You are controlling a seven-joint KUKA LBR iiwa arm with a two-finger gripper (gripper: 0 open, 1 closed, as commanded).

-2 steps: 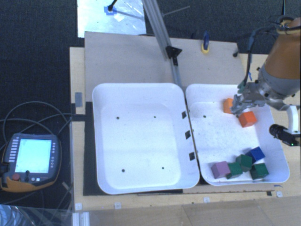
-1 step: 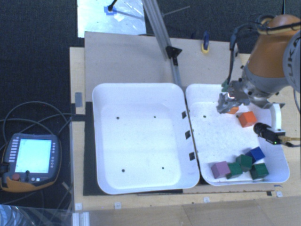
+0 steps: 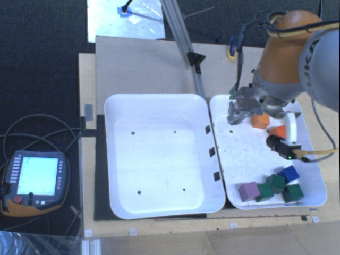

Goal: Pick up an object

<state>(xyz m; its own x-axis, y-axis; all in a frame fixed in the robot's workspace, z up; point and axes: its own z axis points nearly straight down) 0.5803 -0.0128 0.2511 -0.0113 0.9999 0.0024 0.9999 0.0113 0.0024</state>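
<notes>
My gripper [image 3: 235, 113] hangs over the back left part of the right bin [image 3: 234, 158], near the wall shared with the left bin. An orange block [image 3: 260, 121] lies just to its right, partly under the wrist. Along the bin's front edge sit a pink block [image 3: 247, 191], a green block [image 3: 265, 190], two more green blocks [image 3: 276, 181] [image 3: 292, 194] and a blue block [image 3: 290, 173]. I see nothing held in the gripper.
The left bin [image 3: 159, 153] stands beside the right one. A slanted metal pole [image 3: 180, 31] rises behind the bins. A teach pendant [image 3: 34, 182] lies off the bench to the left.
</notes>
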